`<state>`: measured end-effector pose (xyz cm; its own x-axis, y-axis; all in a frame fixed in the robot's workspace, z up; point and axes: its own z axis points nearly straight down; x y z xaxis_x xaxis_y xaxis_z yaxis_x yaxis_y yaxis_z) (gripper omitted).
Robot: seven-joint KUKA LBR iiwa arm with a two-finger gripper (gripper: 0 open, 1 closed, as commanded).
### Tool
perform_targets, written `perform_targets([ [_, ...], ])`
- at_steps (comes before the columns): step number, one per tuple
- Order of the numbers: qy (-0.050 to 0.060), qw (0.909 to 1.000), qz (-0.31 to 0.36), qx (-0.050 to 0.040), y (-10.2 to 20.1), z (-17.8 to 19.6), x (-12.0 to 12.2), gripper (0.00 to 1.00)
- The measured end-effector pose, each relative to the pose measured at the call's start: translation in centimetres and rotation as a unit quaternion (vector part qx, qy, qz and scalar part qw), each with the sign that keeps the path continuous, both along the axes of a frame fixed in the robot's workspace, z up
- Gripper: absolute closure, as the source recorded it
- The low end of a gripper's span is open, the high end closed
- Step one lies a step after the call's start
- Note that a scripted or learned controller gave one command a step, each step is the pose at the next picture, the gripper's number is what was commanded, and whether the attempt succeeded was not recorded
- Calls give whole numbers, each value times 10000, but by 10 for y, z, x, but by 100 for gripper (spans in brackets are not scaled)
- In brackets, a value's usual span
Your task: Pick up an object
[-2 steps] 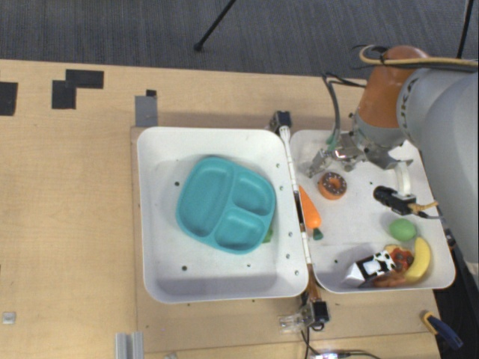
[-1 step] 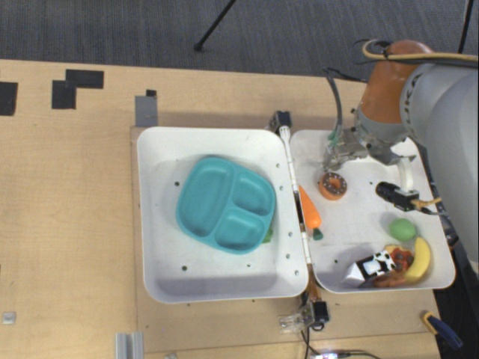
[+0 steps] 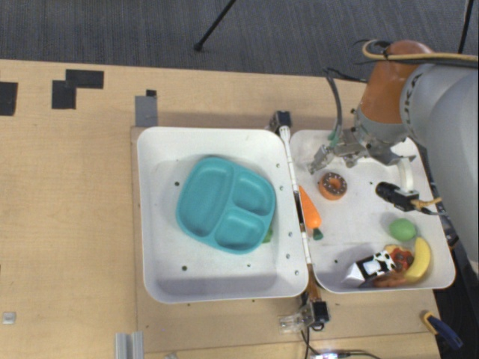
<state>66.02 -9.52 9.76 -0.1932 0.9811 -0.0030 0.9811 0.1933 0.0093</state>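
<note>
My claw (image 3: 329, 155) hangs over the right bin (image 3: 359, 275), just above the orange disc (image 3: 332, 185); open or shut, I cannot tell.

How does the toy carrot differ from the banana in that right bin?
The carrot is orange and tapered with a green tip; the banana is yellow and curved. The carrot lies alone against the bin's left wall, while the banana sits in the near right corner, crowded against other small toys. Both are toy foods lying flat in the right bin.
</note>
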Motion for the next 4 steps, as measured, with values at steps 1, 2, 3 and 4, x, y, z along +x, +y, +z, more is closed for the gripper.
perform_targets([
  [1,4,9425,3343,-29,2,-10,-47,0],
  [2,4,9425,3341,-28,3,-10,-48,0],
  [3,36,9577,2876,-10,10,-12,-3,0],
  [4,35,9578,2874,-10,10,-12,-3,0],
])
